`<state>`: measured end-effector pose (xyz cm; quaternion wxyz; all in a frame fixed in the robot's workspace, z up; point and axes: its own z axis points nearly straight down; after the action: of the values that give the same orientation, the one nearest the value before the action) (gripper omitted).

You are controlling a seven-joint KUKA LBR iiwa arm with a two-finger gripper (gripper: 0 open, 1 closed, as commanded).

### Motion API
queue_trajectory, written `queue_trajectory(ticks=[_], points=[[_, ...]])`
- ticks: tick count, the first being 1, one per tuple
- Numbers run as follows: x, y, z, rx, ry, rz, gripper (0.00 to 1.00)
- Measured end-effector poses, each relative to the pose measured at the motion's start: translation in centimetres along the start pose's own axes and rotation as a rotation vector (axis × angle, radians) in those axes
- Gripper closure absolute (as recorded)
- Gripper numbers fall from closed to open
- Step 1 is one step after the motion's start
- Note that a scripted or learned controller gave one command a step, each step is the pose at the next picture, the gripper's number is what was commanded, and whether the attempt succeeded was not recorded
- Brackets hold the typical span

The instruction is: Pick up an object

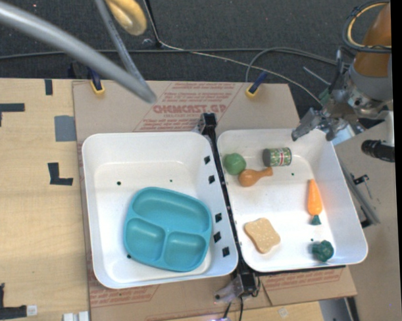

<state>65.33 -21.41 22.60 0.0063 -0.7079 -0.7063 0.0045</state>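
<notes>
The right bin (343, 184) holds a green ball (235, 163), a tan pear-shaped piece (252, 177), a small can lying on its side (278, 157), an orange carrot (313, 199), a slice of bread (262, 235) and a dark green broccoli-like piece (322, 250). My gripper (316, 125) hangs over the bin's back right corner, to the right of the can and clear of every object. Nothing shows between its fingers.
The left bin (97, 193) holds a blue divided plate (168, 228). A black divider with clips (217, 189) runs between the bins. Cables cross the dark surface behind the bench, and a grey pole (72, 46) slants across the upper left.
</notes>
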Motion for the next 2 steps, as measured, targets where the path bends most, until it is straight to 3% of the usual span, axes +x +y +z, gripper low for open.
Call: queue_trajectory(ticks=[1, 2], points=[[0.1, 0.3, -0.9, -0.014, -0.003, -0.003, 0.00], [0.5, 0.4, 3.5, -0.011, -0.004, -0.004, 0.00]])
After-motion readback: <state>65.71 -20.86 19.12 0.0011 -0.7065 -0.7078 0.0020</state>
